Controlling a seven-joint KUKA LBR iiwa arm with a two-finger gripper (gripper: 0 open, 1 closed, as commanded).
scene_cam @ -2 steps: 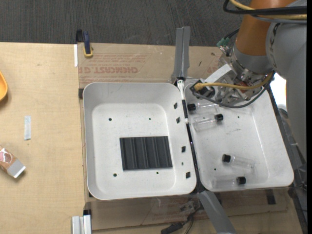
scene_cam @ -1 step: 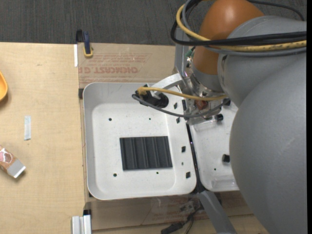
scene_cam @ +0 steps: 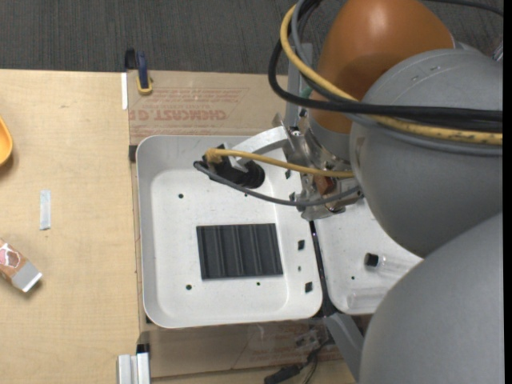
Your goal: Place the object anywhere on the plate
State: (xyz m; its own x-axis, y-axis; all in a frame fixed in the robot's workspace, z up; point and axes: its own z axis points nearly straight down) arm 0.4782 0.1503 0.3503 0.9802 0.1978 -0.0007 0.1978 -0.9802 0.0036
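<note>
Grey arm [scene_cam: 432,174] bulk with its orange band [scene_cam: 376,38] fills the right side, closest to the lens, cables looping round it; below its wrist the end effector [scene_cam: 324,198] sits over the seam between the two white bins, its tip hidden by brackets and hose, so whether it is open, closed or holding anything I cannot tell; no plate can be made out. In the left bin [scene_cam: 160,294] lies a dark ribbed rectangle [scene_cam: 240,251], flat, long axis running left-right, down and to the left of the end effector, apart from it; a small dark piece [scene_cam: 371,259] rests in the right bin [scene_cam: 352,294], just below-right; which is the task's object is unclear; the ribbed one looks likelier.
</note>
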